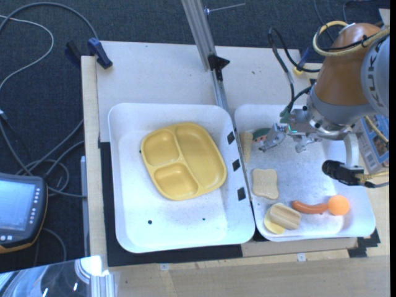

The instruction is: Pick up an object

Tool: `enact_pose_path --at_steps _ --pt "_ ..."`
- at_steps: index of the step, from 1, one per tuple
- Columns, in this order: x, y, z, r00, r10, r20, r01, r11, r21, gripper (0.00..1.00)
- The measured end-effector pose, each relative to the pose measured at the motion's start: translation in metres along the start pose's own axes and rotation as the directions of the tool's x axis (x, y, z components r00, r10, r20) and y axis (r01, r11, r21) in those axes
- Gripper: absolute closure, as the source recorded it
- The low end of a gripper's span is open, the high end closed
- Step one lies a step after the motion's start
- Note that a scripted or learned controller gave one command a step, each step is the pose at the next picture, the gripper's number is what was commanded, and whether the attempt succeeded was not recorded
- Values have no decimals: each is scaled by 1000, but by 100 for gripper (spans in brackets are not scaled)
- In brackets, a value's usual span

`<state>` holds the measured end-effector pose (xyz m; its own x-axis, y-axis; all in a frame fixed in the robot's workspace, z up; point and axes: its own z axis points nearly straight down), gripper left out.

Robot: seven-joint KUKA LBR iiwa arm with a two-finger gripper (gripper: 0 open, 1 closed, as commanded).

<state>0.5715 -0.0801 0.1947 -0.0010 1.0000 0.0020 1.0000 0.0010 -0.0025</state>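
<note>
The right bin (352,224) holds a slice of bread (265,183), a bun-like sandwich piece (283,217), an orange sausage-shaped piece (311,207) and an orange ball (338,205) along its near side. A small green item (262,133) lies at the bin's far left. My gripper (287,142) hangs over the far part of this bin, just right of the green item and above the bread. It is open with nothing between its fingers.
A yellow divided plate (182,159) lies in the left bin (185,231). A metal pole (198,17) rises behind the divider between the bins. Cables and a black fitting (339,171) hang off the arm at the right. A screen (18,209) sits off the bench at the left.
</note>
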Motion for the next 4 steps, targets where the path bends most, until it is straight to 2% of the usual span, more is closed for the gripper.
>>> enact_pose_path --at_steps 1,2,3,4 --pt "0 0 0 1000 0 0 0 1000 -1 0" --pt "0 4 62 1000 1 0 -1 1000 6 0" --pt "1 2 105 1000 1 0 -1 1000 5 0" --pt "1 4 91 1000 1 0 -1 1000 -2 100"
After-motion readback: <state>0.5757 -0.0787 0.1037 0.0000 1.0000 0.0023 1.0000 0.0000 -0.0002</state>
